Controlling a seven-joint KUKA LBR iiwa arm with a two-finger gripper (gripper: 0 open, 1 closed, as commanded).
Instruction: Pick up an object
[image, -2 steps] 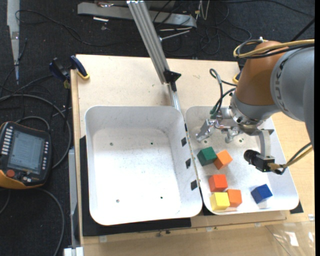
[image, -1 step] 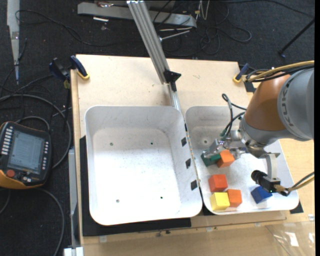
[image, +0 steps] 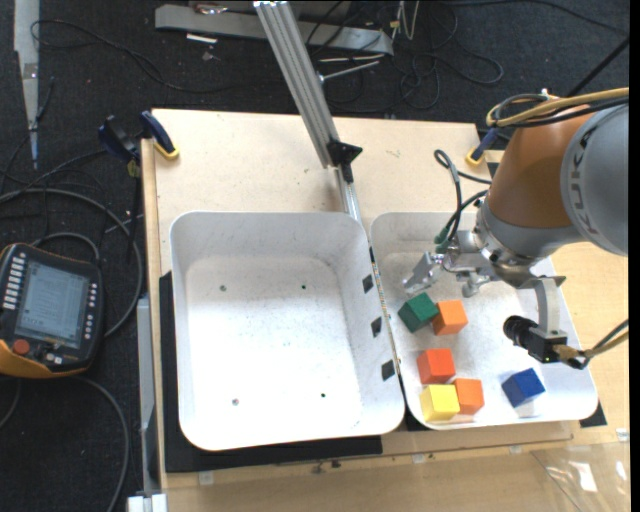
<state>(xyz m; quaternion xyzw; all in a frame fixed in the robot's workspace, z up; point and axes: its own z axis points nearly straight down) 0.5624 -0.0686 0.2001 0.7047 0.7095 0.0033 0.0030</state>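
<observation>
The right bin (image: 565, 405) holds several small blocks: a green block (image: 418, 312) touching an orange block (image: 451, 317), a red-orange block (image: 436, 365), a yellow block (image: 439, 402), another orange block (image: 469, 395) and a blue block (image: 522, 387). My gripper (image: 443, 275) hangs over the upper part of this bin, just above the green and orange pair. Its fingers (image: 418, 278) are spread apart, with nothing between them. The orange-banded wrist (image: 545, 180) rises to the upper right.
The left bin (image: 190, 250) lies beside the right one. A slanted metal rail (image: 305, 85) runs from the top down to the bins' shared edge. A teach pendant (image: 48, 308) and cables lie on the floor at left.
</observation>
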